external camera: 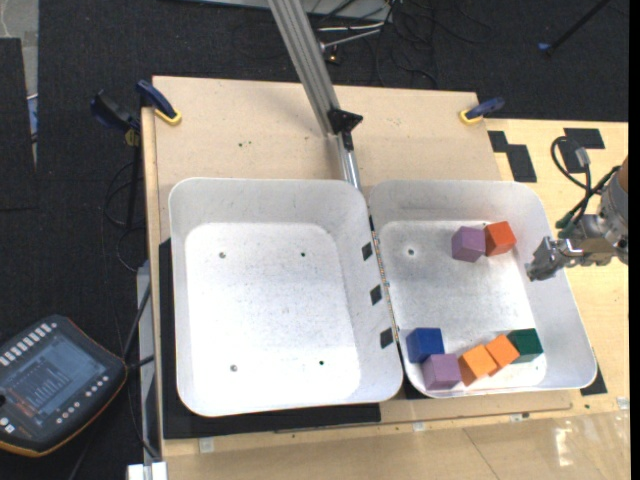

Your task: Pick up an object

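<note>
where the gripper (pixel 543 265) hangs (jaw state unclear), orange cube (pixel 499 237), touching purple cube (pixel 467 244), right bin (pixel 480 208)

A robotics lab is indicated: a teach pendant (pixel 50 383) left of the clamped worktop (pixel 260 133), cables behind it

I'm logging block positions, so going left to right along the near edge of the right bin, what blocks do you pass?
Blue block → purple block → orange block → second orange block → green block.
</note>
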`<move>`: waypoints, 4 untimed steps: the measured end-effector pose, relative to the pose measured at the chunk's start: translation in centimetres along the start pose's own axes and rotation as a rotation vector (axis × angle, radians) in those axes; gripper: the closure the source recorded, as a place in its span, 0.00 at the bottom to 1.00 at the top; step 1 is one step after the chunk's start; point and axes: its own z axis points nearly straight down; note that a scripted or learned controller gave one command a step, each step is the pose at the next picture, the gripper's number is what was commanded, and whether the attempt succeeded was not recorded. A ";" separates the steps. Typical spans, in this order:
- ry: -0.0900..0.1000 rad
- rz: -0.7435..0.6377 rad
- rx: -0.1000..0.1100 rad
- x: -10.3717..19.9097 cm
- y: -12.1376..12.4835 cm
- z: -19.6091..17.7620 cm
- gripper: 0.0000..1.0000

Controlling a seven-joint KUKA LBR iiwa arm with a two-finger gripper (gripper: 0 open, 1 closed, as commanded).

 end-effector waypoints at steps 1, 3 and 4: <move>0.004 -0.005 0.006 5.2 1.8 1.3 1.00; 0.004 -0.006 0.004 15.8 6.1 2.9 1.00; 0.004 -0.005 0.002 21.5 8.3 2.1 1.00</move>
